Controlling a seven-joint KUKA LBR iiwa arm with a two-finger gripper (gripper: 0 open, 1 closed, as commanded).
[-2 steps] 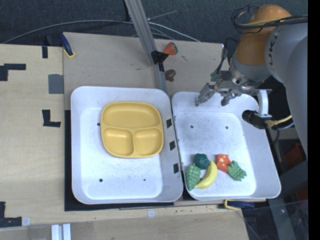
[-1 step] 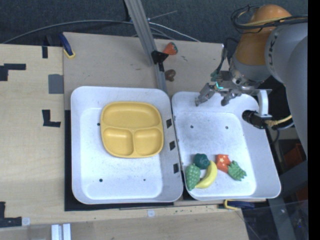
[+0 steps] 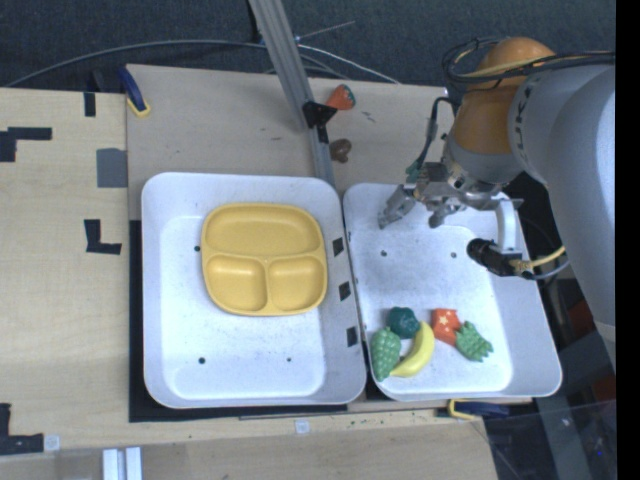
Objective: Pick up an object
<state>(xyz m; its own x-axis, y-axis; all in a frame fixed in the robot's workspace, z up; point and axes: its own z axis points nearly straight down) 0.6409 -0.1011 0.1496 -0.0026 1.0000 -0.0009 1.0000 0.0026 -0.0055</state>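
Observation:
Several toy foods lie at the near end of the right bin (image 3: 520, 368): a yellow banana (image 3: 417, 353), a green bumpy piece (image 3: 385, 351), a dark green piece (image 3: 403, 321), a small red piece (image 3: 445, 322) and a green leafy piece (image 3: 473, 342). My gripper (image 3: 414, 211) hangs over the far end of that bin, well away from the toys. Its two fingers are spread apart with nothing between them.
The left bin (image 3: 165, 298) holds a yellow divided plate (image 3: 265, 258). A grey pole (image 3: 285, 43) slants down to the bench behind the bins, with a small orange item (image 3: 342, 96) and a brown item (image 3: 341, 150) near its foot.

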